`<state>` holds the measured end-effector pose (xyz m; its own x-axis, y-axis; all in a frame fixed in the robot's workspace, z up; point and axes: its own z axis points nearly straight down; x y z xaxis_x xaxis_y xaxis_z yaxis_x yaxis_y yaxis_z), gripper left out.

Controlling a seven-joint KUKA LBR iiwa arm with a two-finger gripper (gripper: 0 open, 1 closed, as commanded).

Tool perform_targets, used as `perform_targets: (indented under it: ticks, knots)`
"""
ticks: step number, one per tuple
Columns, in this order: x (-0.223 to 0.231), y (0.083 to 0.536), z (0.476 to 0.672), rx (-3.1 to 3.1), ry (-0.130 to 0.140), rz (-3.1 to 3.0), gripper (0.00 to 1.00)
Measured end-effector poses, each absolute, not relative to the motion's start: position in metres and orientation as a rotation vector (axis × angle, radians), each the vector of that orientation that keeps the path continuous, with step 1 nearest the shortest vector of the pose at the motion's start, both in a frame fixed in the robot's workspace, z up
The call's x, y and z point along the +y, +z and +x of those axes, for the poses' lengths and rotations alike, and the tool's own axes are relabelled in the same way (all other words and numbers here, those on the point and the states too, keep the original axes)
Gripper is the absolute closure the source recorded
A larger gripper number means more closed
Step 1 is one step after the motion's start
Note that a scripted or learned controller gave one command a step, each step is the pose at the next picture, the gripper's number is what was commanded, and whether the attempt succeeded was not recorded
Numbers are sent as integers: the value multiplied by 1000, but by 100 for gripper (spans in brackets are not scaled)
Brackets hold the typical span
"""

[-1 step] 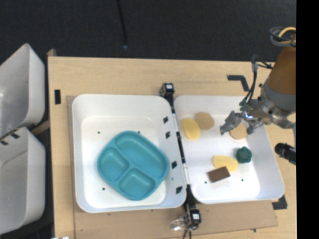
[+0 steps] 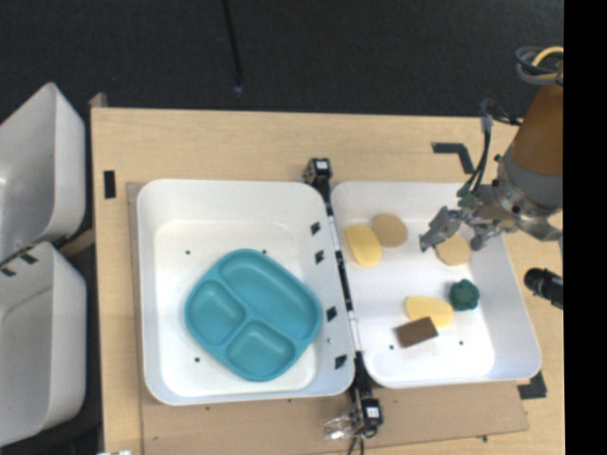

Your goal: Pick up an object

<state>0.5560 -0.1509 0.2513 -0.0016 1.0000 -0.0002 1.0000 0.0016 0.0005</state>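
**Inspector:** Two white bins sit side by side on the bench. The left bin [image 2: 156, 254] holds one teal divided tray [image 2: 251, 314], lying flat and slightly turned, with three compartments.

**Clerk:** And the right bin [image 2: 503, 349]?

**Inspector:** Five small items. A yellow oval piece [image 2: 363, 245] lies near the divider, with a tan round piece [image 2: 388, 228] touching its upper right side. A second tan piece [image 2: 454, 251] lies further right. Nearer the front, a yellow piece [image 2: 429, 310] lies just beside a dark green lump [image 2: 464, 295], and a brown block [image 2: 415, 332] touches the yellow piece's lower edge.

**Clerk:** Gripper position?

**Inspector:** The gripper [image 2: 459, 233] hangs over the right bin, directly above the second tan piece. Its fingers are spread apart, one to each side of that piece.

**Clerk:** Is anything held?

**Inspector:** Nothing shows between the fingers as gripped. The tan piece appears to rest on the bin floor, though the gripper partly covers it, so contact is uncertain.
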Motion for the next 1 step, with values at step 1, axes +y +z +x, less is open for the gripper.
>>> perform_targets:
  ticks: [1]
  knots:
    - [-144,193,551,2222,-6,2225,0]
